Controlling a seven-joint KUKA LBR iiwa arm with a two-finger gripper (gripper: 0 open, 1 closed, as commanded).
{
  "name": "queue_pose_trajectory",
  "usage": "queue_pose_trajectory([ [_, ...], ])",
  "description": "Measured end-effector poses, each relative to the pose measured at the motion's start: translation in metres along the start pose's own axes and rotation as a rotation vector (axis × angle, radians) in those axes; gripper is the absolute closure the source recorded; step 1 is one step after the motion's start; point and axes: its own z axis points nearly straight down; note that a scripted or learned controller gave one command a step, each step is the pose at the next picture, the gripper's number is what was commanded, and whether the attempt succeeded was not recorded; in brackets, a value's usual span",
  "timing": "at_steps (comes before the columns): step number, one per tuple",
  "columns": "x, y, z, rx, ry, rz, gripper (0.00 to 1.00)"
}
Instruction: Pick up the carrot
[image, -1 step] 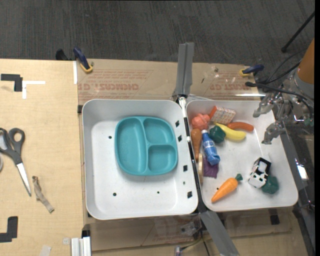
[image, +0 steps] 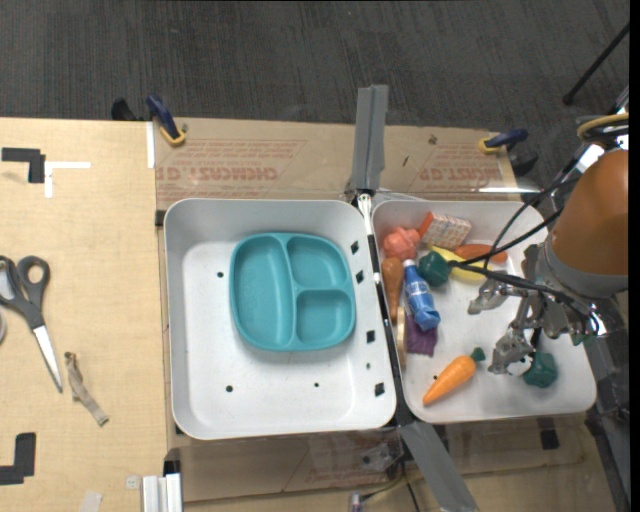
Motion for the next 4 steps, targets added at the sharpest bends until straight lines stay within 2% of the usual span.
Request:
queue_pose_trajectory([
  [1,0.0119,0.0461,0.0652,0.002,-0.004,-0.044,0.0],
  [2,0.0161,0.043,0.0653,0.002,-0.004,-0.566,0.0],
  [3,0.0144,0.0489,0.0652,0.003,-0.005,-0.702,0.0],
  [4,0.0198,0.0448,0.0658,0.002,-0.003,-0.704,0.0],
])
